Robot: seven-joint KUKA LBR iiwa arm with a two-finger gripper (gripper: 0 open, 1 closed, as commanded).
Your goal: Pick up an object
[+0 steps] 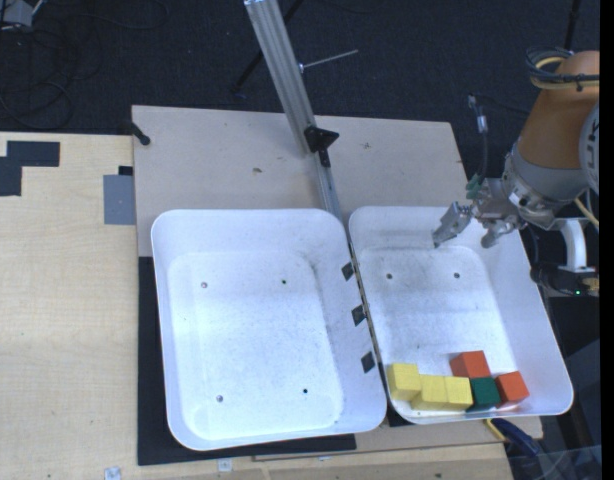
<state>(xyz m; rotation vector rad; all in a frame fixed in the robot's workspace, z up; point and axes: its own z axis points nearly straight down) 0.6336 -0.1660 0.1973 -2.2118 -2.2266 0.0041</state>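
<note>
Small cube blocks clustered touching in right white plastic bin (pixel 547 353) near corner: yellow blocks (pixel 427 386), red block (pixel 472 364), green block (pixel 484 392), orange block (pixel 511 386).

Pale wooden bench (pixel 227 163) bearing two shallow white bins side by side, left bin (pixel 177 268) and right bin (pixel 547 338), touching.
</note>
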